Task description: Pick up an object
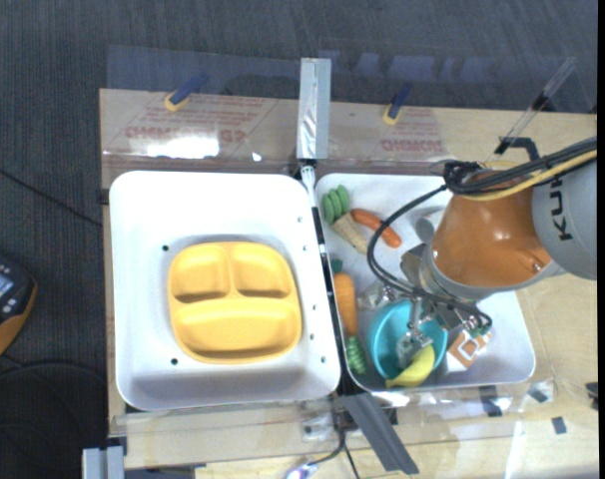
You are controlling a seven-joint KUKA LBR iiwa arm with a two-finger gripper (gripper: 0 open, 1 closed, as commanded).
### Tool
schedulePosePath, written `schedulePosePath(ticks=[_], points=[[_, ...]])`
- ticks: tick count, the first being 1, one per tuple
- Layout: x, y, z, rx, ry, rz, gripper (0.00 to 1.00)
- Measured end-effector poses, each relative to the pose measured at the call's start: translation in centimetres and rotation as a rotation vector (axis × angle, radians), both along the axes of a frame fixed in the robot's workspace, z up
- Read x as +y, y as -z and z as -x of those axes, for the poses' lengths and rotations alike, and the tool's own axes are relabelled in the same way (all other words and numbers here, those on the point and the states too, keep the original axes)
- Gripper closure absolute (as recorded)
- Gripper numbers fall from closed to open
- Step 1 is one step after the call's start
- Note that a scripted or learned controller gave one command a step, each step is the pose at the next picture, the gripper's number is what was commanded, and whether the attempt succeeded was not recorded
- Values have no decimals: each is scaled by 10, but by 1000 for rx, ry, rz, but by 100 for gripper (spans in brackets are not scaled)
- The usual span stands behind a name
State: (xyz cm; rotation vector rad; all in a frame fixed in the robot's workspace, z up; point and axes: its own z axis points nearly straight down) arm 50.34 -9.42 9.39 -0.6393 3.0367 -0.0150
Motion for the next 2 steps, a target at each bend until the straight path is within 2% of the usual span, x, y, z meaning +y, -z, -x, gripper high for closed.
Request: schedulePosePath(ticks=[1, 2], points=[[0, -19, -6, -16, -1, 5, 100], [1, -13, -3, -4, -1, 2, 0]])
